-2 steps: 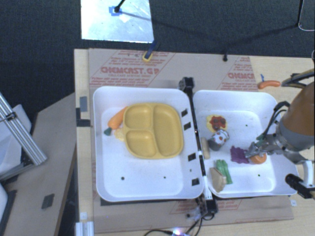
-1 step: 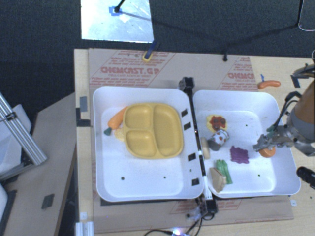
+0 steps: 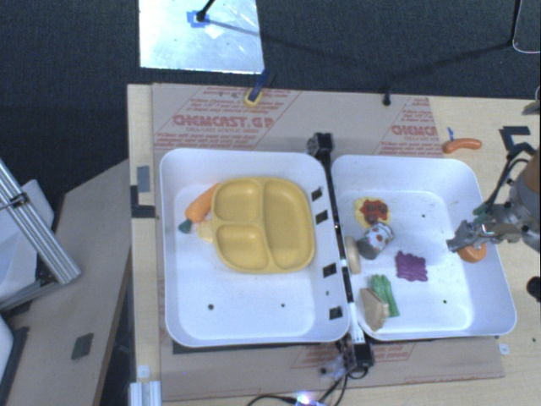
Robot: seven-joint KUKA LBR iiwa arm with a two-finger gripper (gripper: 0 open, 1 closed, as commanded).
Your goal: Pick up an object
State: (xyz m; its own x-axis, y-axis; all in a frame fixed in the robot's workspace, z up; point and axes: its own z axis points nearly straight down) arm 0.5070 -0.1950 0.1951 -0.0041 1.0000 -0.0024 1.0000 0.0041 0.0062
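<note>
Orange object [image 3: 474,252] sat at the right bin's [image 3: 439,315] right edge, touching your gripper [image 3: 467,242]; whether it was gripped couldn't be told. Purple piece [image 3: 411,266] lay nearby.

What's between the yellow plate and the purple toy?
In the camera view, the bins' divider and a grey toy lie between the yellow plate and purple toy.

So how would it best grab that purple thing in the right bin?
Probably straight from above, fingers closing across its narrower width: the purple piece lies flat and low on the bin floor, apart from its neighbours, with bare floor on every side.
</note>
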